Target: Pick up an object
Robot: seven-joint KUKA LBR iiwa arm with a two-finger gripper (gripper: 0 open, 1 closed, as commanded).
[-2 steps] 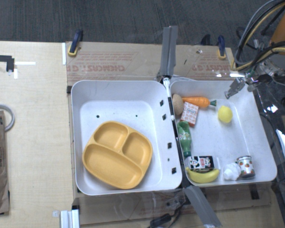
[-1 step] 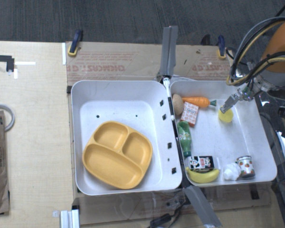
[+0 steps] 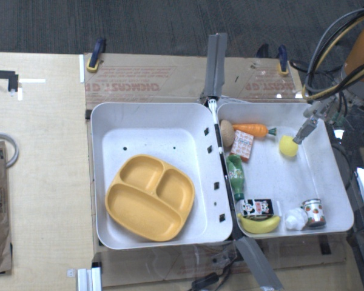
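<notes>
Task not done: nothing lifted yet. Claw low in right bin, tip touching yellow ball. Cannot tell if claw holds anything. Ball rests on bin floor, near carrot.

Bright, even overhead light; soft shadows, perhaps slightly blurred.

My arm is cut off by the right edge. My fingertips blur against the lemon, so whether they touch it is unclear.
</notes>
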